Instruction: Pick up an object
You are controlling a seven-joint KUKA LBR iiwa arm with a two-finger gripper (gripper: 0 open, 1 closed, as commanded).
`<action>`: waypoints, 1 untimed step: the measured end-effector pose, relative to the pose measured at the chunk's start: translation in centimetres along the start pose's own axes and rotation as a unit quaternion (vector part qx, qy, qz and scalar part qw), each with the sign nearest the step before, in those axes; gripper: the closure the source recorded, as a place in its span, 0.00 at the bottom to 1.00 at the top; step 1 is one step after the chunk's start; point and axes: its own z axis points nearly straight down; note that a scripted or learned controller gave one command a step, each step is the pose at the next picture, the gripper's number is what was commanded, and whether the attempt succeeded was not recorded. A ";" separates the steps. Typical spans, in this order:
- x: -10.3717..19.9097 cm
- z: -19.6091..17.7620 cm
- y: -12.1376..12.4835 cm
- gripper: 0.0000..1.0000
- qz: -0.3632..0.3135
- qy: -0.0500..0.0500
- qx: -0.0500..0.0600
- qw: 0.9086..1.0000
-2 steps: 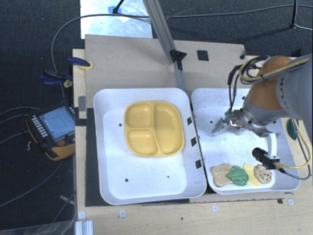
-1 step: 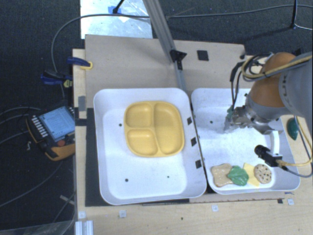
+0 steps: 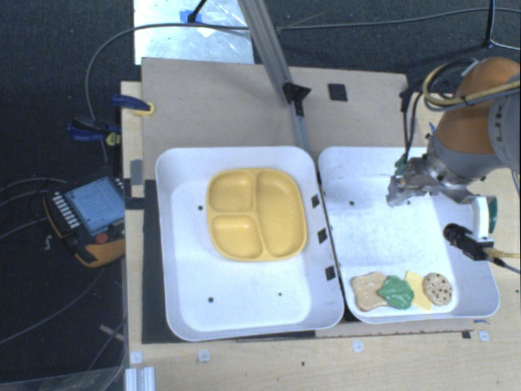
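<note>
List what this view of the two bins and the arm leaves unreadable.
- Gripper: too small and blurred in the camera view, seen from above; its state is unreadable.
- Arm: cut off by the right edge.
- Green item in the right bin: too small to identify, overlapping the toast-shaped piece.

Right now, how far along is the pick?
Nothing looks picked yet: the toast, green piece, cheese and cookie all lie along the near edge of the right bin. The gripper sits over that bin's far part, away from them. Left to do: reach an item, close on it and lift. The yellow plate lies in the left bin.
</note>
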 end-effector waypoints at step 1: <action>0.0 -4.4 -0.1 1.00 0.000 0.000 0.001 1.000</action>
